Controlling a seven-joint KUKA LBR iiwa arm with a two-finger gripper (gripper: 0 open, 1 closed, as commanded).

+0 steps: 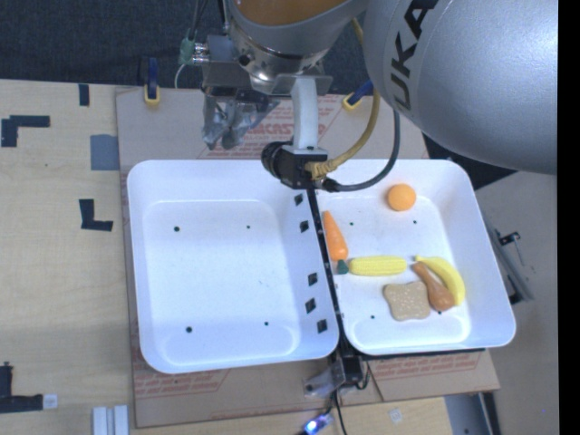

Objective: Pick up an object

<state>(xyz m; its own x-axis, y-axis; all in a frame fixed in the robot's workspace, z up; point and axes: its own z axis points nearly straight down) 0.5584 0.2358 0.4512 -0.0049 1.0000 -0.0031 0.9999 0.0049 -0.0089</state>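
Grey arm overhead, end effector behind bins, carrot well apart.

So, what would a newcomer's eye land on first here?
The big grey arm fills the top right, with its gripper hanging above the bins' far edge. Next come the toy foods in the right bin: an orange ball, carrot, corn cob and banana.

**Colours in the bins**

Both bins white w/ small black dots. Right bin: orange ball, orange carrot w/ green tip, yellow corn, yellow banana, tan bread slice. Arm grey, orange band. Bench light wood w/ dark marks.
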